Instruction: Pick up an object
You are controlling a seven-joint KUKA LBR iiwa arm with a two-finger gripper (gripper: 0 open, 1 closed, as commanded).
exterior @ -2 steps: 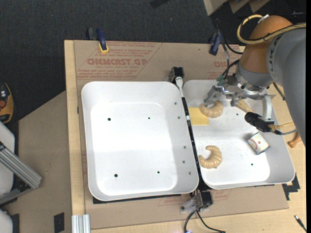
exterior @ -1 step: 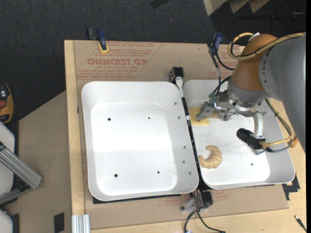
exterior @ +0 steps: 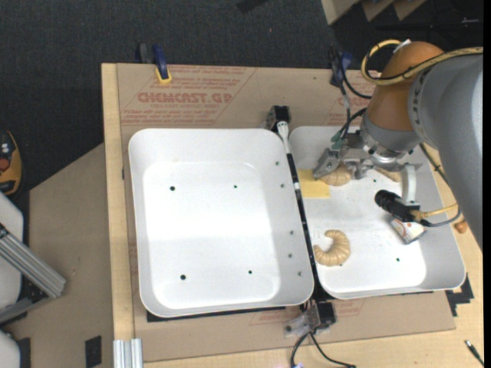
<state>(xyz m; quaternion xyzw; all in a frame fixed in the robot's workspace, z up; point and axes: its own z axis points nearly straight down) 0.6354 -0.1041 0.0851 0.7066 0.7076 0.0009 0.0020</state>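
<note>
I'm reading this as the grasp step, gripper [exterior: 338, 164] hovering over the bun [exterior: 338, 179] beside the card [exterior: 314, 188], can't tell its grip, next needing closing and lifting

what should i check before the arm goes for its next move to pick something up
1. Gripper is over the right bin: ok.
2. A target is within reach: ok, a tan piece lies right at the gripper.
3. Tan piece is actually held: cannot tell, the gripper body hides the contact.
4. Target is free of neighbours: not ok, the yellow slab appears to lie against the tan piece.
5. Croissant-shaped piece is out of the way: ok, it lies apart, nearer the bin's front edge.
</note>
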